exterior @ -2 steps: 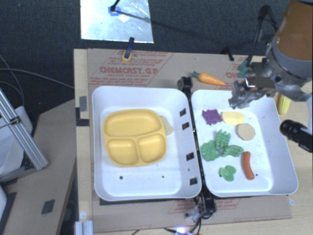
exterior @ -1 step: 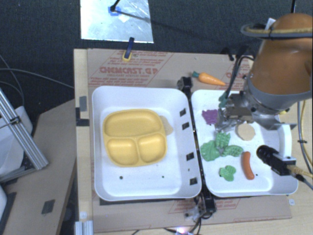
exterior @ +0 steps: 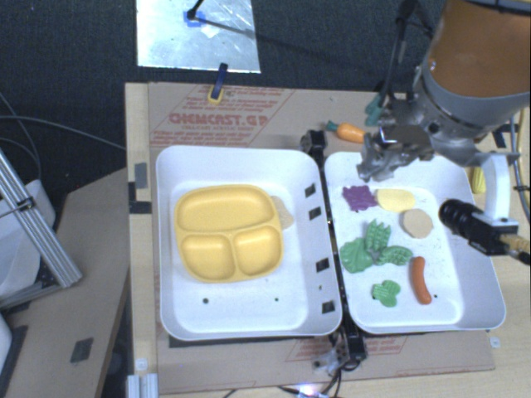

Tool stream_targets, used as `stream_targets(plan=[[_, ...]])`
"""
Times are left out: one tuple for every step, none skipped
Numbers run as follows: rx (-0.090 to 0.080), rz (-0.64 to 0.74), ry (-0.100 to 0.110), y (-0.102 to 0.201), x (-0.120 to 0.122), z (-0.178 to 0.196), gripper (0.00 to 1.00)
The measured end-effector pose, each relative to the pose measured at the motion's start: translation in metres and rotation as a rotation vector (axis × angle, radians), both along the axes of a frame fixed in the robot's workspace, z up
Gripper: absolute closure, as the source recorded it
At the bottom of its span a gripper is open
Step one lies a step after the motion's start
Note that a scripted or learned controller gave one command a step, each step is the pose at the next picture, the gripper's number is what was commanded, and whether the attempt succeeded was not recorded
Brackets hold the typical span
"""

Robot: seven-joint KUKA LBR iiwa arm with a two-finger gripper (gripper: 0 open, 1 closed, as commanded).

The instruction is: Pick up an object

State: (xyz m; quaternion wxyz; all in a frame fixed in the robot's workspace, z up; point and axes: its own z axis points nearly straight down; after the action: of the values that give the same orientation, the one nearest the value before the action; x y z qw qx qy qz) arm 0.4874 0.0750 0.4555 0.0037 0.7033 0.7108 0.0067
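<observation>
In the right bin (exterior: pixel 477 305) lie several toy foods: a purple piece (exterior: pixel 358 196), a yellow piece (exterior: pixel 396 199), a tan round piece (exterior: pixel 417 223), green leafy pieces (exterior: pixel 372 249), a small green broccoli (exterior: pixel 386 292) and a red-orange sausage (exterior: pixel 421 279). My gripper (exterior: pixel 377 166) hangs over the bin's back left part, just above and behind the purple piece. Nothing shows between its fingers. An orange carrot (exterior: pixel 349 132) lies on the cardboard behind the bin.
The left bin (exterior: pixel 174 305) holds a yellow divided tray (exterior: pixel 228 230). A black cylinder (exterior: pixel 473 222) juts over the right bin's right side. A black hinge strip (exterior: pixel 328 247) runs between the bins. A metal sheet (exterior: pixel 197 23) lies at the back.
</observation>
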Motion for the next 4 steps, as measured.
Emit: stream_targets(plan=[[-0.005,-0.003,0.02,0.036,0.004,-0.085,1.0],[-0.003,-0.001,0.01,0.034,0.005,-0.069,1.0],[-0.003,-0.005,0.011,0.047,-0.001,-0.049,1.0],[-0.003,0.0,0.009,0.046,0.0,-0.039,1.0]])
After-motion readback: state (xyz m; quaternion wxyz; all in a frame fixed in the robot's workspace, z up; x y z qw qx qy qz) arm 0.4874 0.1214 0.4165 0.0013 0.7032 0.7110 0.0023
